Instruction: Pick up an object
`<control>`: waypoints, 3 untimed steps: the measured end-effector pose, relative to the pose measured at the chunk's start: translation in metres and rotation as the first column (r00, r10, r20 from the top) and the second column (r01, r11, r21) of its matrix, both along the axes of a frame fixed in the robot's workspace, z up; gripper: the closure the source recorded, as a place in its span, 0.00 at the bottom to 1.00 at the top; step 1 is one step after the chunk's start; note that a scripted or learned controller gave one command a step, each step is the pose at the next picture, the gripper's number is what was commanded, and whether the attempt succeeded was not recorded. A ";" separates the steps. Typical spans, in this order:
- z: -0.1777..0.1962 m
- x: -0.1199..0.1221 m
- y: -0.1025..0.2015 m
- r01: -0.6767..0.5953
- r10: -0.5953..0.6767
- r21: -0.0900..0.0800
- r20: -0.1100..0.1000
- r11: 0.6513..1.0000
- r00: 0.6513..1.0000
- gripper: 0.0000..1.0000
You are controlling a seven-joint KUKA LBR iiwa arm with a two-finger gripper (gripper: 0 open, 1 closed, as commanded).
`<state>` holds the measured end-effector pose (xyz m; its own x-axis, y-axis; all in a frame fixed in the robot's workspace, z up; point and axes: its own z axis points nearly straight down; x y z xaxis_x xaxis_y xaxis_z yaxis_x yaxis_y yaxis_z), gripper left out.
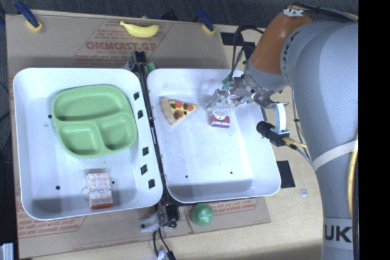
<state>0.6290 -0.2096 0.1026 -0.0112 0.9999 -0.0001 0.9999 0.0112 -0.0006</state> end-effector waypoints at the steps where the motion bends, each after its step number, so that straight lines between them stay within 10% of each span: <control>1: 0.103 -0.015 0.063 0.004 -0.004 0.000 0.005 1.000 1.000 1.00; 3: 0.144 -0.153 0.185 0.003 -0.003 0.000 -0.002 1.000 1.000 1.00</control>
